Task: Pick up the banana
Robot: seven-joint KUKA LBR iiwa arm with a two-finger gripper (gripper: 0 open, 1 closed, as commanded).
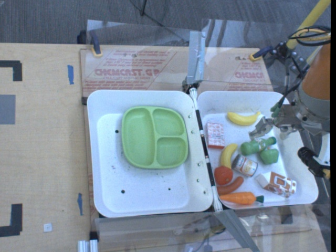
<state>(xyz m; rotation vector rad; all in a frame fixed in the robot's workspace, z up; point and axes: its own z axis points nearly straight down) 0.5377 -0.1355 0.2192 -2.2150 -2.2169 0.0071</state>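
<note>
Two yellow bananas lie in the right bin. One banana rests near the bin's far side, curved and lying crosswise. A smaller banana lies near the bin's middle, beside a can. My gripper hangs over the right bin, just right of and slightly nearer than the far banana, above a green vegetable. No object shows in its grasp.
The right bin also holds a pink packet, a green pepper, a tomato, a sausage, a carrot and an orange-white box. A green divided plate sits in the left bin.
</note>
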